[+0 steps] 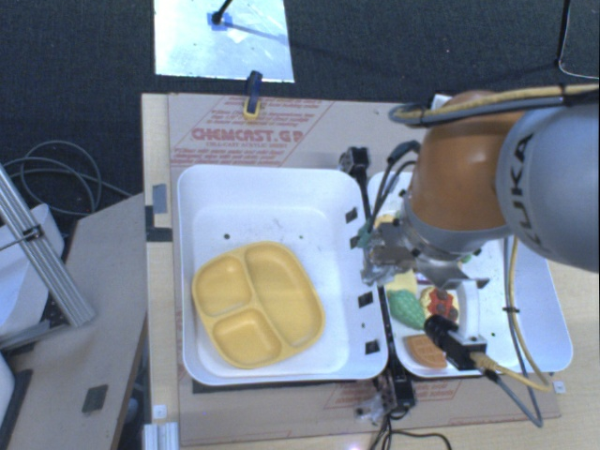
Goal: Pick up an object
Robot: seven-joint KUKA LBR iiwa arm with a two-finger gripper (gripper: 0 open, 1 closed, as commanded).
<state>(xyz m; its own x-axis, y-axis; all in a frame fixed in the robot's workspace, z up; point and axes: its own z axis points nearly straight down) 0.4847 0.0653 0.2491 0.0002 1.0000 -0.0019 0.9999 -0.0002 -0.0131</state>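
Observation:
My arm reaches over the right bin [548,340], its orange-banded wrist covering most of that bin. The gripper [403,275] is low at the bin's left side, just above a small heap of objects. Under it I see a green leafy-looking piece [406,307], a pale yellow piece [403,283], a red and white item [439,300] and an orange waffle-like piece [424,352] near the front. The wrist hides the fingertips.
The left bin [216,204] holds a yellow divided plate [258,303] with three compartments. A cardboard sheet [253,129] lies behind the bins. A metal plate [223,26] lies on the dark floor at the back.

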